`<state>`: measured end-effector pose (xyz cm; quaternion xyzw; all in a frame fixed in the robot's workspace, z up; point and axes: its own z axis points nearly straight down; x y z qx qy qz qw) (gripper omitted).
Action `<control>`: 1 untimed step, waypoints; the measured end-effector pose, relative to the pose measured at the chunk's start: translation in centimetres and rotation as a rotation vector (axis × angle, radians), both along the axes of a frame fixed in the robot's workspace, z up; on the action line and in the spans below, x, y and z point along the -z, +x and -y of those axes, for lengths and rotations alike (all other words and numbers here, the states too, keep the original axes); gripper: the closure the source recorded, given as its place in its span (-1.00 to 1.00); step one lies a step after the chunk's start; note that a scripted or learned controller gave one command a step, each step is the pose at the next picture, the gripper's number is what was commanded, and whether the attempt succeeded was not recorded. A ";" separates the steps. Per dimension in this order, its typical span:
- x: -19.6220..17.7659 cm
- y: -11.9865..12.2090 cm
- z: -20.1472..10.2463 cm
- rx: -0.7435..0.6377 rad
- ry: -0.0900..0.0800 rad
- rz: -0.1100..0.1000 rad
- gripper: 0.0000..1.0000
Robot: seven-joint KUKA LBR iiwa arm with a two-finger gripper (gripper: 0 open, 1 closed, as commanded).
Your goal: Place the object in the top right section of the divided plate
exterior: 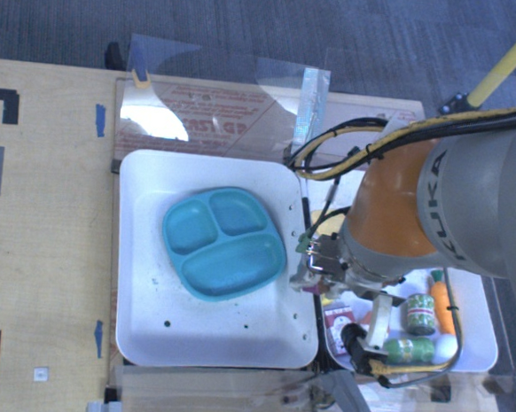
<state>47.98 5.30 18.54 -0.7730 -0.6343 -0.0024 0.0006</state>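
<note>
I see the divided plate (226,243), blue and rounded, lying flat in the left bin (142,325), slightly toward its far side. It has three sections: two small ones on the far side, one large one on the near side, turned a little askew.

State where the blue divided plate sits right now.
The blue divided plate lies in the left white bin, near its middle, left of the arm.

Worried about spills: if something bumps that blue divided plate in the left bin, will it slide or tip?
The blue divided plate looks low, wide and flat-lying, so probably slides rather than tips. It seems rigid moulded plastic, likely light. The smooth white left bin may let it skate.
</note>
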 end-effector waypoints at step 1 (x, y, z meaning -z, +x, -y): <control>0.5 7.7 -8.7 -0.207 -0.004 -0.002 1.00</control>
